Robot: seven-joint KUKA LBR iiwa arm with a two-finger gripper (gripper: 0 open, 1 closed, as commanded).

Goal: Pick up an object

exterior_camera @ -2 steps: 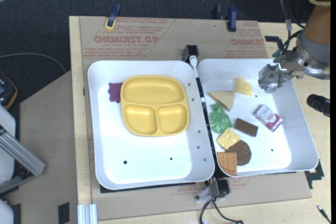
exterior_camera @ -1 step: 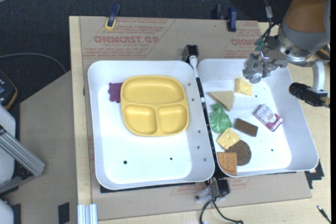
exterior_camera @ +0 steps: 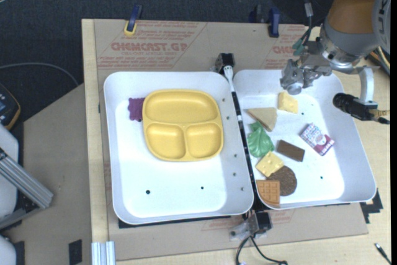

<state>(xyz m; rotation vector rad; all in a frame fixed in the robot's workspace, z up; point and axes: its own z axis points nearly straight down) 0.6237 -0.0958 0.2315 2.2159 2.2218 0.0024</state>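
Nearest the camera in the right-hand shallow white bin (exterior_camera: 353, 158), a square tan waffle-patterned cracker (exterior_camera: 268, 191) lies against the near rim, touching a round dark-brown cookie (exterior_camera: 285, 180). Just behind them sits a pale yellow holed cheese square (exterior_camera: 269, 164), then a flat brown chocolate-coloured bar (exterior_camera: 290, 150) and a crinkled green lettuce leaf (exterior_camera: 260, 141). To the right of these lies a small red-and-white wrapped packet (exterior_camera: 316, 138), apart from the rest. Further back, a tan triangular bread wedge (exterior_camera: 263, 116) points toward the divider between the bins.

Furthest of the pieces, and the likely target, is a small pale yellow cheese block (exterior_camera: 287, 102), lying flat on the bin floor near the far rim. The grey two-finger gripper (exterior_camera: 291, 85) hangs just above and behind it, reaching in from the right under the orange-banded wrist. The block sits just on the camera side of the fingertips, almost directly below them, so the coming move looks to be a short descent with a slight shift toward the camera. Its long axis appears to run roughly near to far. Whether the gripper is spread or closed cannot be told from this angle, and nothing is visibly between its tips.

The left-hand white bin (exterior_camera: 124, 183) holds a yellow three-compartment plastic plate (exterior_camera: 183, 124) with a small purple object (exterior_camera: 135, 108) touching its left edge, well away from the arm.
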